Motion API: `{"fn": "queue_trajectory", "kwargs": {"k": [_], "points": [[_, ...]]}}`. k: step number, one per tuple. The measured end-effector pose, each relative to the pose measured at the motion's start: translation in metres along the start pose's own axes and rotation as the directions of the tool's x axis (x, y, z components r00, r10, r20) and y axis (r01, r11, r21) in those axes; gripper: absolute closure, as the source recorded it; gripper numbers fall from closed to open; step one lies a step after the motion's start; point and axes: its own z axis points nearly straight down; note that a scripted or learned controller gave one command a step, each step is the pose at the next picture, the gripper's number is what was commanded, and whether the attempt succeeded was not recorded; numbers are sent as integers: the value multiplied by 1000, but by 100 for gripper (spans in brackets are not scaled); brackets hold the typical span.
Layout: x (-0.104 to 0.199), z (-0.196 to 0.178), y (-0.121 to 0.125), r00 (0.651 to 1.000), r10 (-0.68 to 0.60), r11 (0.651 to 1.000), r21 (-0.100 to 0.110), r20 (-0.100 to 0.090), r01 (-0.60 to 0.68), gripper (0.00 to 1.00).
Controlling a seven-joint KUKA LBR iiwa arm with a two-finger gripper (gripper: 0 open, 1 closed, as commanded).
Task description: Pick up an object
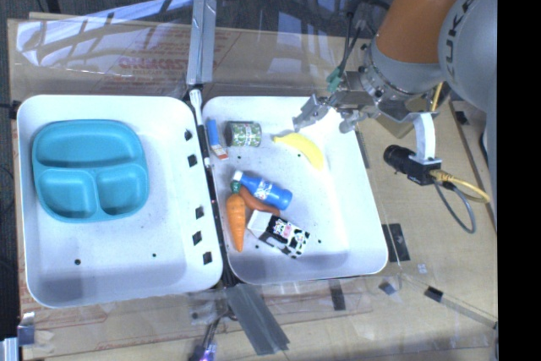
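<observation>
above the right-hand white bin (359,207), the two-finger gripper (325,110) hung over the far rim, its fingers parted with nothing between them. we judged the curved yellow banana (306,150), lying just beneath it, the nearest target. we would have descended straight, straddled its narrow width, and avoided the small green can (243,134) nearby.

Slanted overhead view (fixed) of both bins (34,266)
</observation>
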Motion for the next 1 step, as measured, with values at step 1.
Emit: {"fn": "queue_trajectory", "kwargs": {"k": [1], "points": [[43,189,-35,998,57,998,-2,0,-57,0]]}}
